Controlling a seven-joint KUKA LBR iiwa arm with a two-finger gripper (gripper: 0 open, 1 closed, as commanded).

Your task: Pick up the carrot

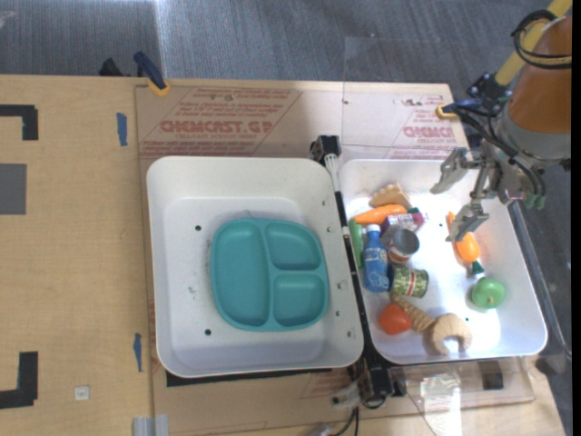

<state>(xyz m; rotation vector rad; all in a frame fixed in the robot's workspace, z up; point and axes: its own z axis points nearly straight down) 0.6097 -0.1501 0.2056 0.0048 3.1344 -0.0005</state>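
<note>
Near edge of right bin point(531, 330): croissant point(451, 331) at the front, ice cream cone point(419, 314) just left of it, tomato point(394, 319) touching the cone's far end. Green apple point(487, 292) sits a bit further back toward the right wall

Mid bin: green-label can point(409, 282), blue bottle point(375, 260) lying left of it, silver can point(403, 242) behind, all packed tight against each other

Carrot point(468, 248) lies apart from that cluster, right of centre in the right bin, just behind the apple. A second orange carrot-like piece point(381, 214) lies at the far side of the cluster, bread slice point(391, 195) just behind it, small purple item beside it, too small to identify

Gripper point(460, 228) is low over the right bin, fingers spread, tips right at the carrot's far end. Can't tell if touching. Carrot isn't between the fingers, it rests on the bin floor

Left bin point(172, 271): teal divided plate point(269, 272) in the centre, flat

Arm point(542, 89) comes in from the far right corner, orange band visible
</note>
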